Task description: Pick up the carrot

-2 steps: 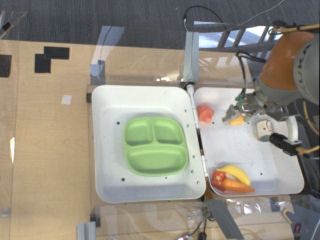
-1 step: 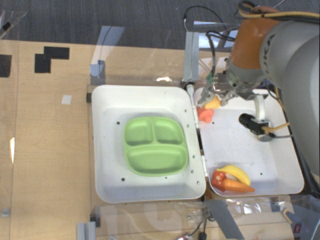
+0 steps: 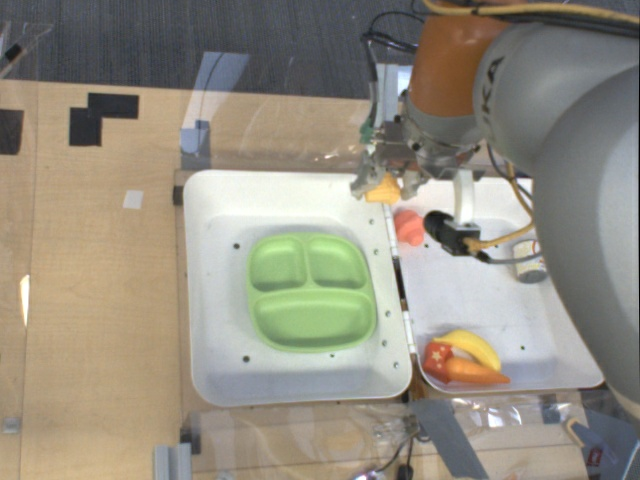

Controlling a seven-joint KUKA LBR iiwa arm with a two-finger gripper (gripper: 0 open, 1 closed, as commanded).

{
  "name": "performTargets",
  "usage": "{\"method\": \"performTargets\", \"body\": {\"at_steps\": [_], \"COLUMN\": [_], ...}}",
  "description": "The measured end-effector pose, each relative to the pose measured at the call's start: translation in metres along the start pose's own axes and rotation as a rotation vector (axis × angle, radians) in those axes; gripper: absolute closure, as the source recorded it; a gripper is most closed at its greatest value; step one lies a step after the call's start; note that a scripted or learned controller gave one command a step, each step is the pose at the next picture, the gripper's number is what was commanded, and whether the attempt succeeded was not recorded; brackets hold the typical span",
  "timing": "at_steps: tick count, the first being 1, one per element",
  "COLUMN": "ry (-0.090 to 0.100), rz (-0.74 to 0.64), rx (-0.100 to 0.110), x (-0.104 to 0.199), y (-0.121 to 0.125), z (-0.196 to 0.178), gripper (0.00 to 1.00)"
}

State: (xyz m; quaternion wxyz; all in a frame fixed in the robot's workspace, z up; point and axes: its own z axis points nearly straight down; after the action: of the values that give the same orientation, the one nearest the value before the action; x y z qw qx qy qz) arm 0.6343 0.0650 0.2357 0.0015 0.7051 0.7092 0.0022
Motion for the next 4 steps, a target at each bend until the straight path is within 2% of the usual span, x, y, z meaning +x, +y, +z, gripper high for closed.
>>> {"method": "performTargets", "body": {"at_steps": [1,2,3,4], "ry": [0.000,0.000,0.000,0.000], "rz": [-0.249,-0.774,-1.007,-0.672], "rx": [-0.002,-0.001,-0.001,-0.001], "x": [0.045,0.051,0.050,0.078], "y": [0.033,0.035,-0.008,0.022], "z": [-0.039,0.002,-0.002,0.015], "gripper": [1.00,1.00,1.00,1.00]}}
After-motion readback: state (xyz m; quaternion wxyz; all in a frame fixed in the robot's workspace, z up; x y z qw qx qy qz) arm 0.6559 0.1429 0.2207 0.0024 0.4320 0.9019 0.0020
